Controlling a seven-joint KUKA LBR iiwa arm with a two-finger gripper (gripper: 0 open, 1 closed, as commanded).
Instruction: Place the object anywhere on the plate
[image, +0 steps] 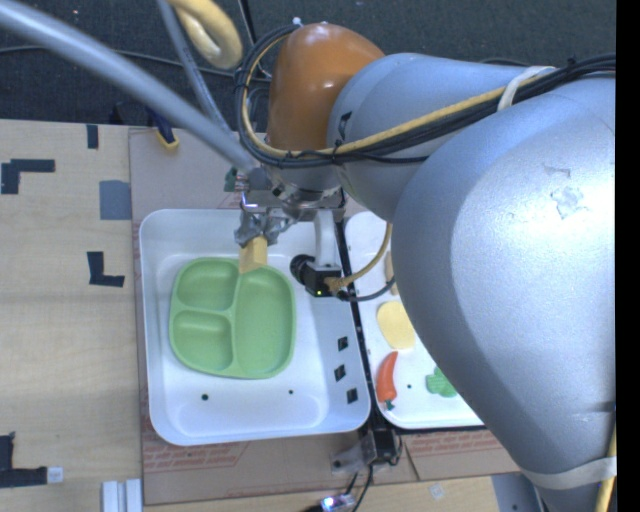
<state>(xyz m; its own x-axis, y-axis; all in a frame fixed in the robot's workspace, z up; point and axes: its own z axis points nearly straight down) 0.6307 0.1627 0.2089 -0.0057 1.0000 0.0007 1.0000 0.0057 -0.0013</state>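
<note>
Jaws over the plate's far rim, a tan piece between them.

Your gripper (254, 238) hangs at the far edge of the green divided plate (233, 318) in the left bin (160, 400), and a small tan block (253, 253) sits pinched between the jaws, its long axis running toward the plate. It's right above the rim, by the large right compartment. You've got open plate just nearer the camera. Mind the rim: release too early and it may tip off into the bin.
</note>
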